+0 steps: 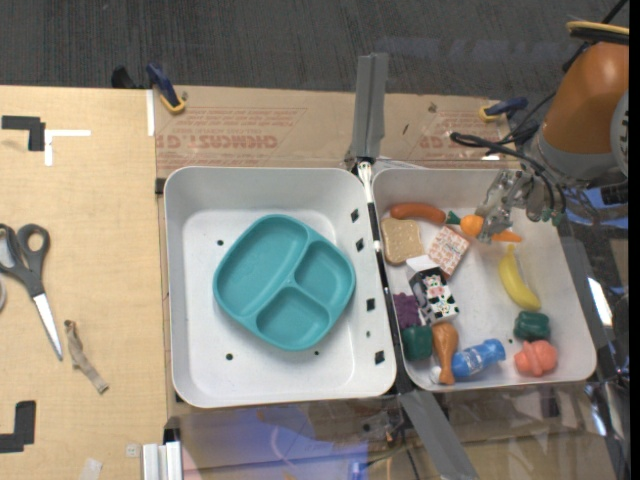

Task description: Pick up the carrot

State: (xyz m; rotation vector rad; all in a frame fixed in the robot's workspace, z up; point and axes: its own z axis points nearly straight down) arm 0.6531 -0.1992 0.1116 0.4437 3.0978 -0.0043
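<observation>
Camera view, looking down at a slant on the bench. Carrot (481,228) lies in the upper right part of the right bin (570,268), upper right of frame, just right of the sausage (417,211) and above the banana (517,280). Its fat orange end sits toward the left with a bit of green at that end; the thin end runs right. Long axis roughly left to right in the frame, tilted slightly down toward the right.

Tool (503,206) hangs directly over the carrot, close above or touching it; cannot tell which. Whether its tips are apart or together cannot be told: cables and metal parts blur there.

Step in hand, as I judge it: the descent and closing onto the carrot, lift not yet done. Next move calls for the tool to straddle the carrot across its short width, close, then rise clear of the cracker (401,240) and packet (447,249) beside it.

Left bin (190,268) carries a teal divided plate (285,281).
</observation>
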